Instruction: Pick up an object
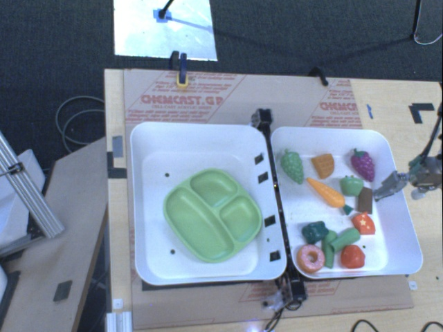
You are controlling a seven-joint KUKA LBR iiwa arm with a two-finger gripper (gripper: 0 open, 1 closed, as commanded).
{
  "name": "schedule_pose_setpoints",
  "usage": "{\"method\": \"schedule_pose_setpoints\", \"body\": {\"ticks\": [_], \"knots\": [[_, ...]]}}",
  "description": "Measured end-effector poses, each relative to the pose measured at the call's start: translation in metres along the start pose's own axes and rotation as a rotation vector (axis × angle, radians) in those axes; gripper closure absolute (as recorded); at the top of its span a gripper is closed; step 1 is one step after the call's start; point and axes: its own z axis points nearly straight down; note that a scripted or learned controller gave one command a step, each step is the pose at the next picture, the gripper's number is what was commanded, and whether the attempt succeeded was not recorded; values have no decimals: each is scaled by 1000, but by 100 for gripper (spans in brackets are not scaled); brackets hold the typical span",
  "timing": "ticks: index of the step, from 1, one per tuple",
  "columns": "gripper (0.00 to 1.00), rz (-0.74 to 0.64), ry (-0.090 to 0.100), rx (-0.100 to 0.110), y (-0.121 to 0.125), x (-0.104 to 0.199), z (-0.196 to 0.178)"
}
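Gripper [392, 185] state unclear at right bin's [408, 251] edge, nothing visibly held; brown block [365, 200] just inboard and below it, probably light, rigid, slick plastic, best pinched across its narrow flat sides mid-length.

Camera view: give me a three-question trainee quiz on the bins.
1. True or false: the green three-compartment plastic plate lies in the left white bin.
2. Which toy lies nearest the right white bin's front-left corner: A) purple grape bunch, B) pink-frosted donut, C) green pepper?
3. Fill in: the long orange toy in the right bin's middle is a ____.

Key: 1 true; 2 B; 3 carrot.
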Motion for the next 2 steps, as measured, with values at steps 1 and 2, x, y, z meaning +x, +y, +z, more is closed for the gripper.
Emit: {"method": "schedule_pose_setpoints", "body": {"ticks": [1, 2], "knots": [[0, 1, 1, 3, -3, 2, 42], [0, 3, 3, 6, -9, 3, 103]]}}
